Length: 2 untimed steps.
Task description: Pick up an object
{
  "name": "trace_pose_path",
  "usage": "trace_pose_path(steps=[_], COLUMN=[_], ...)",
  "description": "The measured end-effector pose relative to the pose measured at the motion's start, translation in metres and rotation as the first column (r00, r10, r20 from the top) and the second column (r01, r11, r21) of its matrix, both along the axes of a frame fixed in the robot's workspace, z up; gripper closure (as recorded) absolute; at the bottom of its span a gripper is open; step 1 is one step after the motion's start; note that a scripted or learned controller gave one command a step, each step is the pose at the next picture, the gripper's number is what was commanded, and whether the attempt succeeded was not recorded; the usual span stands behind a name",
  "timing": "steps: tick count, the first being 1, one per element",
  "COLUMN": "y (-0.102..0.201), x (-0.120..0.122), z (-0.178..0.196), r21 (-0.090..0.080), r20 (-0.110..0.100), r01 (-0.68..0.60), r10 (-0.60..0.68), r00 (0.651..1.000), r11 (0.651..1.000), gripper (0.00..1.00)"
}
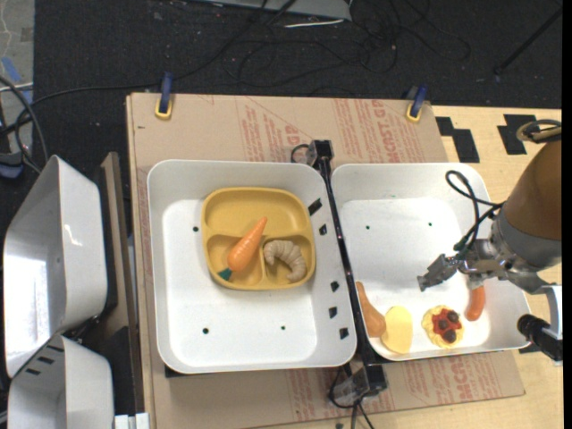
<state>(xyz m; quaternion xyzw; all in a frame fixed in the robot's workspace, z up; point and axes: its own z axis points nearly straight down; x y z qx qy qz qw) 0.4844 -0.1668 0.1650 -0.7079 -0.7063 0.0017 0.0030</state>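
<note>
step: approach, nothing held | gripper: low in the right bin, finger state cannot be told | sausage: just right of it, near | pizza slice: just below | next: shift right, descend, close.

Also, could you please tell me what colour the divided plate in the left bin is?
The divided plate is yellow, seen clearly in the camera view.
</note>
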Motion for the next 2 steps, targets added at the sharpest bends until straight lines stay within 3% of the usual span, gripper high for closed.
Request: trace_pose_path(steps=[1, 2], y=[0.004, 0.003], x=[0.002, 0.003], z=[-0.064, -0.050], r21=[0.000, -0.001], r20=[0.001, 0.007], r01=[-0.001, 0.001], r10=[0.001, -0.001], r00=[1.000, 1.000], r11=[1.000, 1.000], gripper=[0.00, 1.00])
